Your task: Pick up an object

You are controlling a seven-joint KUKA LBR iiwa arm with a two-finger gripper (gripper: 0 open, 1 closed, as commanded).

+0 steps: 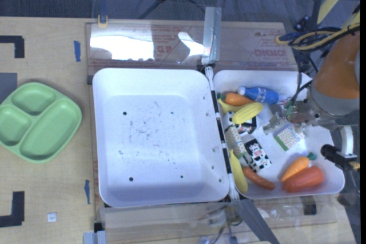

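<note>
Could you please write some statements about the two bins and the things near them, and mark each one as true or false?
1. The toys lie in the right bin. True.
2. The blue bottle lies at the near edge of that bin. False: it lies at the far edge, beside the corn cob.
3. A green divided plate rests on the bench left of the left bin. True.
4. The carrot lies in the green plate. False: it lies in the right bin, against a red vegetable toy.
5. The arm's pincer is above the left bin. False: it is above the right bin, over the toys.
</note>
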